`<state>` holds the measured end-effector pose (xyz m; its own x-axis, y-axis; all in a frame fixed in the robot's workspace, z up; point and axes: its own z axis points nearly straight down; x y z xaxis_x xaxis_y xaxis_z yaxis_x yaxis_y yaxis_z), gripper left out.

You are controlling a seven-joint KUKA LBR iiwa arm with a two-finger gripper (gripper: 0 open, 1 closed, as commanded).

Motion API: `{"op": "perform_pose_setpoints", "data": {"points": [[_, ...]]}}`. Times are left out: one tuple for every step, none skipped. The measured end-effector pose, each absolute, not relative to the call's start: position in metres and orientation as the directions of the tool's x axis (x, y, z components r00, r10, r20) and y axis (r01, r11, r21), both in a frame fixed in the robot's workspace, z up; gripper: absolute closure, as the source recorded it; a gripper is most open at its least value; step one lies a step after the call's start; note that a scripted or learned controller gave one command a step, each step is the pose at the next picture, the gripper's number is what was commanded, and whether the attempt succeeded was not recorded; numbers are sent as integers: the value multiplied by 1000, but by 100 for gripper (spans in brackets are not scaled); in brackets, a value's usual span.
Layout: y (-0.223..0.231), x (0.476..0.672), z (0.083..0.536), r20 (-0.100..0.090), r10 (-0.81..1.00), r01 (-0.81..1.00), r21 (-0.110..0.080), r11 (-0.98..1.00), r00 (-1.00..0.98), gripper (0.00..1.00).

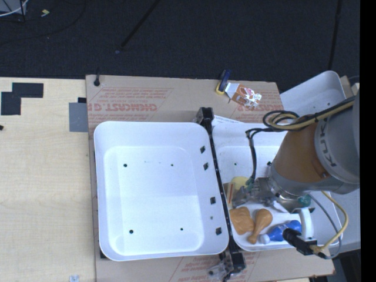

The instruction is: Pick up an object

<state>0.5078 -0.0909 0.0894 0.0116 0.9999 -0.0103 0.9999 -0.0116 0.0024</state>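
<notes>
Seemingly poised for a grab, the claw [257, 191] of the grey arm [305, 157] is pictured low in the right bin [232, 157], about midway along the bin's left wall. Whether the claw is wide or narrow cannot be told, as it is masked by the wrist above it, and nothing can be seen held in it.

A brown drumstick-shaped toy [260, 221] is shown just past the claw toward the bin's near edge, close to the near-left corner. Its long axis is laid at a slant, with the thick end turned toward the claw and the thin end pointed at the near edge. A rounded brown lump [241, 219] is pressed against its left side, between it and the left wall. Blue pieces [292, 225] are gathered on its right along the near edge. A pale yellow piece [238, 187] is lodged by the left wall, just beside the claw.

The coming move is judged to hinge on one offset: the toy is set toward the near edge from the claw, not under it, so a short shift that way would be needed before any descent. A grip across the narrow shaft is judged likelier to close cleanly, and the crowding lump is counted as the main hazard.
</notes>
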Motion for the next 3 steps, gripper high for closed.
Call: {"op": "perform_pose_setpoints", "data": {"points": [[-38,562,194,-1,1000,1000,10,5,-5,0],[29,576,187,3,1000,1000,-2,6,-6,0],[90,606,248,3,1000,1000,4,7,-7,0]]}}
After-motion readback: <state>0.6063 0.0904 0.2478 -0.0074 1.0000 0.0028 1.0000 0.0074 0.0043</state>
